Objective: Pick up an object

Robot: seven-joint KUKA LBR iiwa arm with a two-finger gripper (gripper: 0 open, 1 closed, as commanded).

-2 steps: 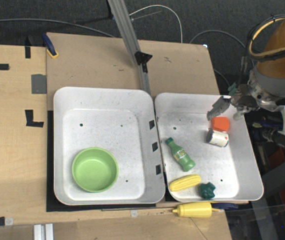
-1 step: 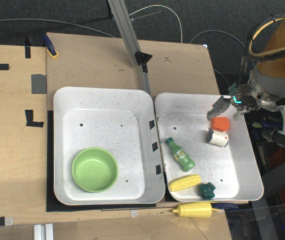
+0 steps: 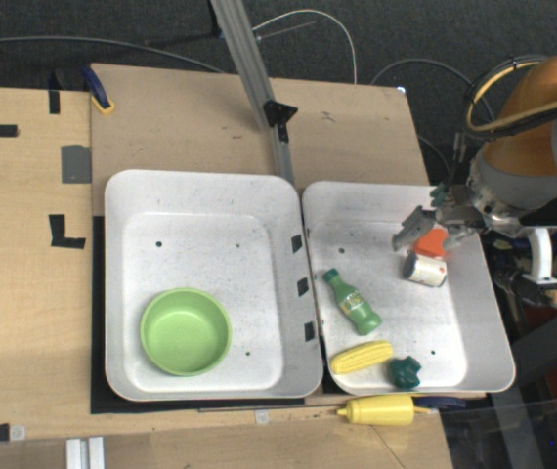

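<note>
Camera view from above the surface [image 3: 24, 291], nearest things first: a yellow squeeze bottle [image 3: 380, 410] lies on its side just outside the front rim of the right bin [image 3: 474, 360]. Inside that bin, near the front, an ear of toy corn [image 3: 361, 357] rests beside a small dark green lump [image 3: 405, 371]. A little farther in, a green bottle [image 3: 349, 302] lies tilted on the bin floor, well apart from the arm. In the left bin [image 3: 122, 213], a green bowl [image 3: 186, 331] sits in the near corner with nothing around it.

Farther back, at the far right of the right bin, the end effector [image 3: 433, 225] hangs low over a small white and orange container [image 3: 428, 260], which looks to lie on its side against the bin floor. The grey fingers sit at or just above the container's orange end; whether they are spread, closed, or gripping it cannot be told from this angle. Beyond them, the grey arm with its orange band [image 3: 537, 86] reaches in from the right, and a metal pole [image 3: 244, 42] slants across the back of the surface.

As for progress, every object appears to rest on the bins or the surface, and none is seen lifted. The approach looks made, with the container the likely target. A confirmed grip and the lift itself remain to be done.
</note>
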